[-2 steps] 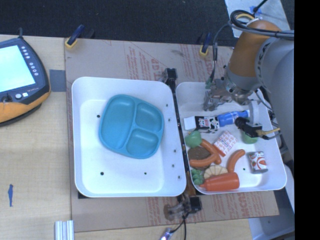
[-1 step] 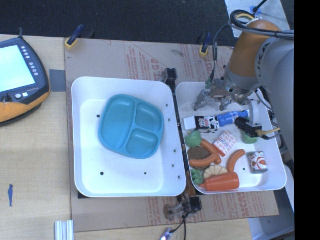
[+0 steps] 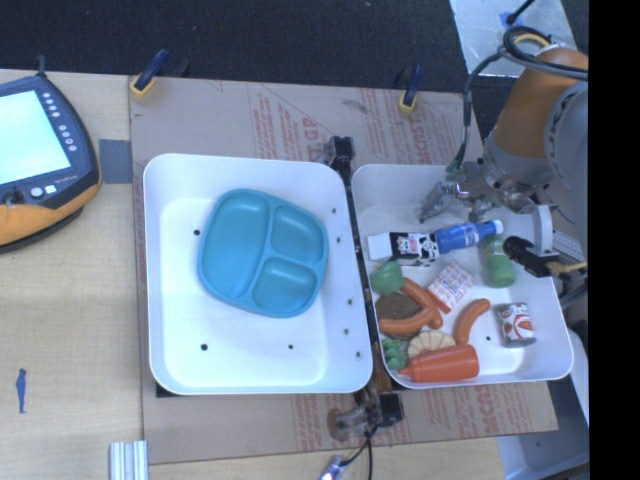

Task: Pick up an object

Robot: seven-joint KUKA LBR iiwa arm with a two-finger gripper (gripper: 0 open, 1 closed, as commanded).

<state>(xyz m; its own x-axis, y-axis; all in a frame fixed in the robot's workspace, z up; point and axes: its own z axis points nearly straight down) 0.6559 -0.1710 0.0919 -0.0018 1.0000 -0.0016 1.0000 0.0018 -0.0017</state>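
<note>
The gripper [image 3: 447, 200] hovers with fingers spread and nothing between them over the far part of the right bin [image 3: 560, 368], with the blue bottle [image 3: 466, 235] lying just nearer, its long axis running left to right.

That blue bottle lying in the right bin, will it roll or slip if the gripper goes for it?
The blue bottle lies on its side, so it looks apt to roll if nudged across its length. Its round, smooth-looking body may slip between fingers. It is probably light; the milk carton at its cap end and the green bottle beside it could block rolling somewhat.
</note>
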